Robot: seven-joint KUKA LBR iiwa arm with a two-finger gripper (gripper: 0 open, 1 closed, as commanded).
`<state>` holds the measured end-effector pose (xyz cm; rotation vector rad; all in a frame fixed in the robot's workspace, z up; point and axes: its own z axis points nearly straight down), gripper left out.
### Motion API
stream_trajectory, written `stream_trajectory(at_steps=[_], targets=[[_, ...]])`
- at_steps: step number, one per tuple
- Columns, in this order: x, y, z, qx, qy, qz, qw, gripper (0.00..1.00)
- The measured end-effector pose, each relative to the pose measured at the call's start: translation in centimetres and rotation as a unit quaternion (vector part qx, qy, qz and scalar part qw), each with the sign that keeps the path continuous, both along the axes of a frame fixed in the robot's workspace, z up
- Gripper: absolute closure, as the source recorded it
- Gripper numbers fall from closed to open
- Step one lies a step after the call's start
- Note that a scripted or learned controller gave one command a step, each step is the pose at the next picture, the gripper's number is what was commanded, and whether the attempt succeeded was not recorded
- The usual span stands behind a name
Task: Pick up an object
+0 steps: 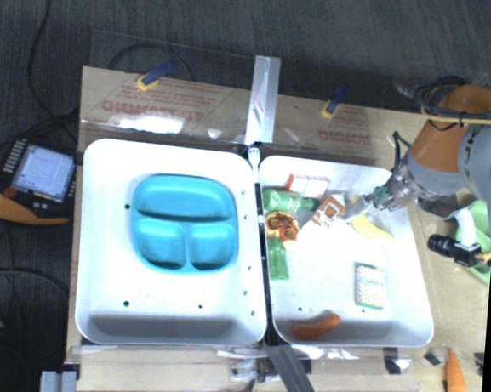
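My gripper (pixel 382 198) hangs over the back right corner of the right bin (pixel 328 275), low above its contents. Just in front of it lies a yellow piece (pixel 369 227), and to its left a small orange-and-white box (pixel 330 209). Further left are a white carton (pixel 308 185), a green packet (pixel 289 202), an orange snack packet (pixel 282 226) and a second green packet (pixel 276 258). A green-and-white checked packet (pixel 370 285) lies mid right. An orange sausage (pixel 315 325) rests on the front wall.
The left bin (pixel 103 264) holds a blue divided plate (pixel 185 221). An orange carrot-like toy (pixel 455 384) lies on the bench at the front right. A handheld device (pixel 34 177) sits on the floor to the left.
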<state>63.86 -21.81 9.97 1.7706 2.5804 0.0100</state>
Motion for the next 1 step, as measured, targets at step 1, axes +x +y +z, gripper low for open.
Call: stream_trajectory(at_steps=[1], targets=[[3.02, -0.53, 11.04, 0.0001, 0.007, -0.082, 0.9966, 1.00]])
